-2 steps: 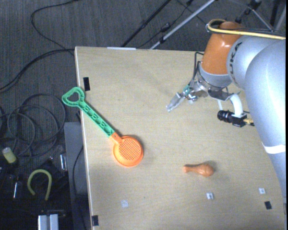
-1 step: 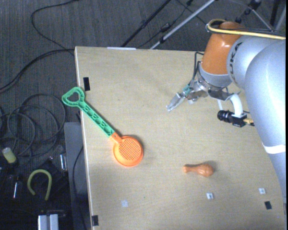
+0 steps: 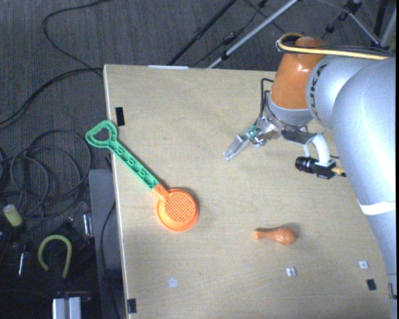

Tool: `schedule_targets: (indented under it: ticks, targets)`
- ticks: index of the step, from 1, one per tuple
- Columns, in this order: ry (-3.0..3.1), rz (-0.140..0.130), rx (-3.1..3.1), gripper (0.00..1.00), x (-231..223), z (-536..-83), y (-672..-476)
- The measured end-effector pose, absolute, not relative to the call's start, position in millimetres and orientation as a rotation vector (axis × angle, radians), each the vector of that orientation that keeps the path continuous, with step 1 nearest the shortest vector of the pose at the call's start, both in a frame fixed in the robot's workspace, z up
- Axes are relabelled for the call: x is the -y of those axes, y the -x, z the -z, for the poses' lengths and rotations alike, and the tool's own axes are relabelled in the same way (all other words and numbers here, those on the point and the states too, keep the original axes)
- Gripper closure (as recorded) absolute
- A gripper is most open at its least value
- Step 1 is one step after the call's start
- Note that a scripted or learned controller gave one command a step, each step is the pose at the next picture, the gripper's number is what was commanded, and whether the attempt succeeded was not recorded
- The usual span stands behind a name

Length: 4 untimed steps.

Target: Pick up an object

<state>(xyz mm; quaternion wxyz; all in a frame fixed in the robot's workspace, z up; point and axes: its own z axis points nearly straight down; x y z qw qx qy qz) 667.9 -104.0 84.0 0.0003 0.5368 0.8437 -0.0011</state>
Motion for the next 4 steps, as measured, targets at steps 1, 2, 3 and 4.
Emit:
schedule_targets:
  ticks: [1,2,3,4]
  targets:
    - [-1.687,0.004,-2.648,1.00,104.3,-93.5,-668.1]
    - [-1.687,0.004,-2.648,0.00,104.2,-93.4,-668.1]
    - [-1.688,0.002,-2.646,1.00,104.4,-102.8,-668.3]
    - [-1.688,0.002,-2.646,0.00,104.3,-102.8,-668.3]
